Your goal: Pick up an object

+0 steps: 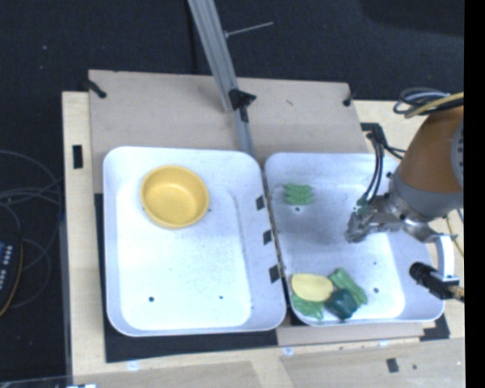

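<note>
Camera view: claw (358, 229), opening indiscernible, hangs over bare right bin (323, 176) floor; descending here risks an empty grasp.

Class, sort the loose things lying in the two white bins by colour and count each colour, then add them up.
Yellow: 2, the bowl and the yellow lump
Green: 3, the ridged piece, the long piece, the flat piece
Dark teal: 1, the block
Total: 6

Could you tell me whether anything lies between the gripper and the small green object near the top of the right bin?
Nothing visible does: bare white bin floor separates the gripper from the green object.
</note>
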### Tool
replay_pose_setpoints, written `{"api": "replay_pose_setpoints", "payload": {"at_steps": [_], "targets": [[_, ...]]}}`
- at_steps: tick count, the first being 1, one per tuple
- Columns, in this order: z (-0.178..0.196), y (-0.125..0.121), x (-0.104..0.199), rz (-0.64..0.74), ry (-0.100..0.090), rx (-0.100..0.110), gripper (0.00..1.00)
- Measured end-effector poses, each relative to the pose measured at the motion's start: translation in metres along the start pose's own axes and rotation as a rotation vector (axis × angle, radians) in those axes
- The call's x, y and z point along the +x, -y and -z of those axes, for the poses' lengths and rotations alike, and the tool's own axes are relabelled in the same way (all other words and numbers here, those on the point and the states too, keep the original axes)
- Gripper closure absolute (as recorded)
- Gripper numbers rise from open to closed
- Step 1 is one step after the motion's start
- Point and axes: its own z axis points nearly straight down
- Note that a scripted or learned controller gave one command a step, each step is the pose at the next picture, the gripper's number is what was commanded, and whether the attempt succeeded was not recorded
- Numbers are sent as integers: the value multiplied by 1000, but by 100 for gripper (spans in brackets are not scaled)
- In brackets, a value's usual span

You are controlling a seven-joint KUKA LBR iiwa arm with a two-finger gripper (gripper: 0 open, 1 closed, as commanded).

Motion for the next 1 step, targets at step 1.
{"api": "replay_pose_setpoints", "payload": {"at_steps": [1], "targets": [[43,-6,1,0,0,0,100]]}}
